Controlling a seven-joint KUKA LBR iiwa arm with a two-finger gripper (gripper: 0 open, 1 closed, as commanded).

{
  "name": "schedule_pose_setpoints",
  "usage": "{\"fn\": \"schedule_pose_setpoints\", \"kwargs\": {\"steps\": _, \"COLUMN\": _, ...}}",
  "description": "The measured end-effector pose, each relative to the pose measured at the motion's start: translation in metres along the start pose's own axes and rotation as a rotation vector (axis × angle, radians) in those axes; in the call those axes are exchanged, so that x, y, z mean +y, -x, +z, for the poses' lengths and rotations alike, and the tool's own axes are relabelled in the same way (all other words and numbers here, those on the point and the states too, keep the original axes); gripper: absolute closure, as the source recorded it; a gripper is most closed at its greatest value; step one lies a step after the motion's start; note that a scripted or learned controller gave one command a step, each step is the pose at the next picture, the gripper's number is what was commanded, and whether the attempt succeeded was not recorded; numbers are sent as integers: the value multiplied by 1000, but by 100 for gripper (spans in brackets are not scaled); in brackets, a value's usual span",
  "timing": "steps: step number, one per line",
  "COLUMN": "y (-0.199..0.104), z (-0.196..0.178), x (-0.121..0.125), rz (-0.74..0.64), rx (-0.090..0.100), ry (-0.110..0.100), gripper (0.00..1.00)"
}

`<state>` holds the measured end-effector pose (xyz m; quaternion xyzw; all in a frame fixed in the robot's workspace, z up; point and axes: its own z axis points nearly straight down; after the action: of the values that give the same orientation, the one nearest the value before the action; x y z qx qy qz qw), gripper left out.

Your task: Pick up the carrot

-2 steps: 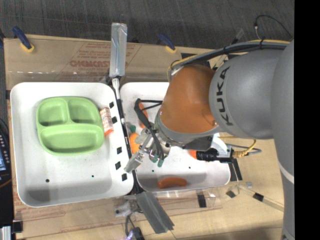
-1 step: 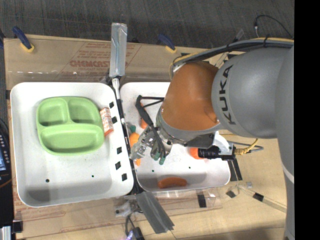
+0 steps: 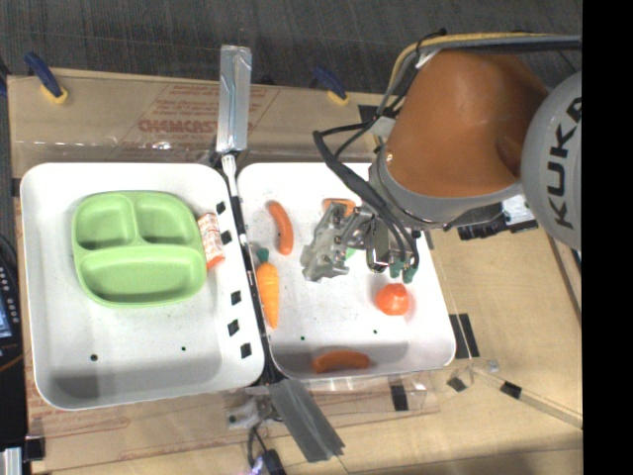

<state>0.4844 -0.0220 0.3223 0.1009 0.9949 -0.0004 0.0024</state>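
Hovering over the right bin (image 3: 435, 339), the gripper (image 3: 326, 245) is approaching, jaws' state unclear; the carrot (image 3: 267, 291) is lying by the left wall, calling for a leftward reach.

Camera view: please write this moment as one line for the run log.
orange toy carrot: right white bin, left edge, not held | end effector: above bin centre, apart from carrot | green divided plate: left bin
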Motion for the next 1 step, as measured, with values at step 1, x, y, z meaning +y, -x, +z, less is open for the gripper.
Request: {"fn": "schedule_pose_setpoints", "kwargs": {"steps": 1, "y": -12, "z": 10, "x": 28, "rz": -312, "rx": 2, "ry": 1, "gripper": 100}}
